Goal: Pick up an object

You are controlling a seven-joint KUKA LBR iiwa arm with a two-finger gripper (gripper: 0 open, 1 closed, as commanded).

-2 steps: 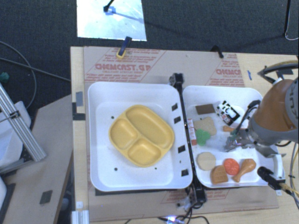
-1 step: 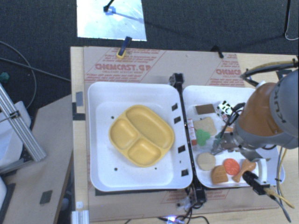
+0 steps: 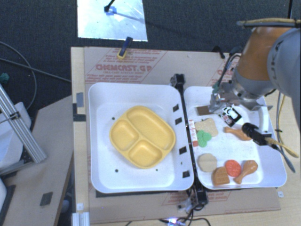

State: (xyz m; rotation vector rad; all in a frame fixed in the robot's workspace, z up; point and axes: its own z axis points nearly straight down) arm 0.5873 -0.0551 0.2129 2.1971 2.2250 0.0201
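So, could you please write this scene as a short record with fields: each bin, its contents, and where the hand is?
left bin: one yellow divided plate, three compartments, nothing in them
right bin: toy food pieces
near edge of right bin: round beige piece, brown bread-like piece, red tomato, drumstick
middle of right bin: pale bread slice, green piece
hand: over the far left part of the right bin
grasp: cannot tell

— Where is the grey arm with the orange band [image 3: 263, 51]?
— It reaches in from the right, wrist angled down and leftward, with the metal two-finger gripper [image 3: 216, 101] low at its tip.
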